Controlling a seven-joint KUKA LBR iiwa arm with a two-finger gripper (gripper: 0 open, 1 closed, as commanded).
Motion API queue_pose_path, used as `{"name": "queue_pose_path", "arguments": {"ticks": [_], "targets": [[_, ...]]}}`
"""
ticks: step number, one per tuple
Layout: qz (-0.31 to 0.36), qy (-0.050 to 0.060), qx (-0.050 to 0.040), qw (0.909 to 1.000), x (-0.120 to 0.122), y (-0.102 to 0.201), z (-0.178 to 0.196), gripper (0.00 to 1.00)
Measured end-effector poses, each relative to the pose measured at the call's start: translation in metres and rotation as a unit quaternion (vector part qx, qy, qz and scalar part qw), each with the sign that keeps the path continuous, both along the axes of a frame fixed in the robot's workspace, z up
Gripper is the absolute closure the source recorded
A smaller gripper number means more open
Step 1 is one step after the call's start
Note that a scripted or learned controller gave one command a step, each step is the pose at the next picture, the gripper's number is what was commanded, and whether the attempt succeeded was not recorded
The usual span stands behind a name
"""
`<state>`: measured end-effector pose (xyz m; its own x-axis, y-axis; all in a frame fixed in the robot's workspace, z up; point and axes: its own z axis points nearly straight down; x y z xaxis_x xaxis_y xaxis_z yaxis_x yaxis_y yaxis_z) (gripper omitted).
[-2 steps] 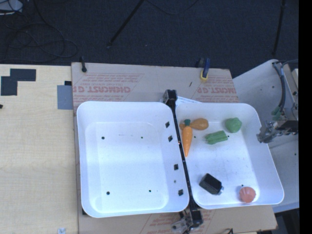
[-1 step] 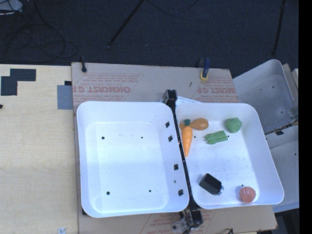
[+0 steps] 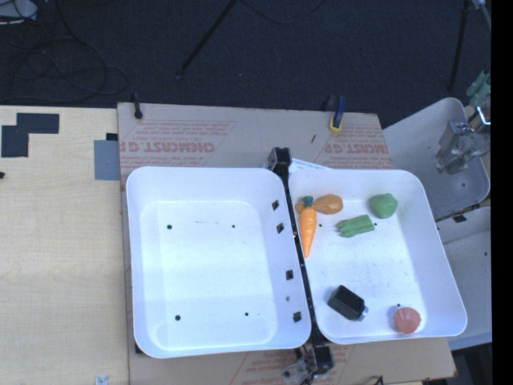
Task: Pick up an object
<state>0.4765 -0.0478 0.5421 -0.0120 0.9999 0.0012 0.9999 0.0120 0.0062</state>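
While nothing is yet lifted, we must choose: the carrot (image 3: 307, 229) lies beside the divider (image 3: 292, 239); we cannot tell the pincer's state.

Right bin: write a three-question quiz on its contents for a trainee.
1. True or false: the carrot lies against the divider side of the right bin.
2. Which item is nearest the black block? A) green round piece B) red-orange ball C) green long piece
3. Fill in: the orange piece touches the ____.

Key: 1 true; 2 B; 3 carrot.
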Motion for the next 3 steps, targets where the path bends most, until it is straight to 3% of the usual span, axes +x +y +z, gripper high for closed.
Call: {"name": "queue_pose_path", "arguments": {"ticks": [1,2,3], "targets": [[-0.003,0.005,-0.0003,1.0,0.0,0.054,-0.005,1.0],[-0.002,0.005,-0.0006,1.0,-0.001,0.139,-0.005,1.0],[-0.003,0.005,-0.0006,1.0,-0.001,0.203,-0.005,1.0]]}}
